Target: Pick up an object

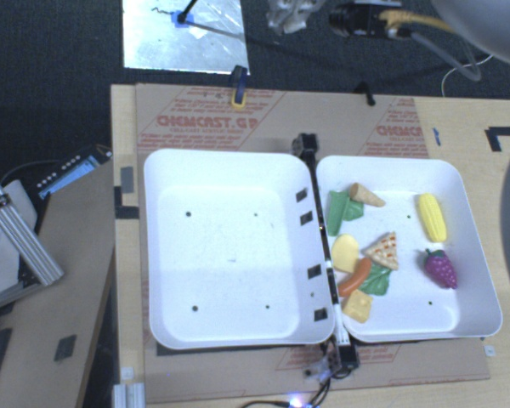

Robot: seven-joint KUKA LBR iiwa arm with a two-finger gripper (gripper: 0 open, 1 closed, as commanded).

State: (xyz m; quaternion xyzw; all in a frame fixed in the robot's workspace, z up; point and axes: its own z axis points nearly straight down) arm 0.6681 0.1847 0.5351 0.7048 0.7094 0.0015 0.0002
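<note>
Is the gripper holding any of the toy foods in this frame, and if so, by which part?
Nothing is held. The gripper hangs beyond the bins, while the toy foods, such as the corn and grapes, lie in the right bin.

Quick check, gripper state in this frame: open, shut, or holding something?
Gripper: raised beyond the far side of the bench, blurred; open or shut cannot be told. Nothing seen between its fingers.

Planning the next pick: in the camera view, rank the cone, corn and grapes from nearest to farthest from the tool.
1. Cone, upper left of the right bin, nearest the tool.
2. Corn, upper right.
3. Grapes, right side, lower.
</note>
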